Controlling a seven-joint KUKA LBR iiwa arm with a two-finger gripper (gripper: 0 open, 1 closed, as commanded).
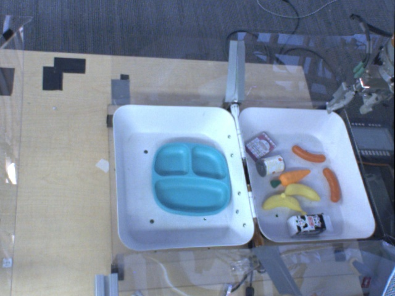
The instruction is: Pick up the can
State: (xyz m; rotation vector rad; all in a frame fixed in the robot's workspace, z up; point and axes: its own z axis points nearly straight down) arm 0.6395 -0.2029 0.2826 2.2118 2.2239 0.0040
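Camera view: the can lies on its side in the right bin, near the left wall, just below a maroon packet and beside a carrot. Also there: 2 sausages, a banana, a black-and-white carton. The left bin holds a blue divided tray. The gripper sits above the right bin's far right corner; jaws state cannot be told.

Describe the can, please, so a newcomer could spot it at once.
Look in the right bin. Near its left wall, just below the maroon packet, the can lies on its side above the carrot. It is the one short white cylinder there.
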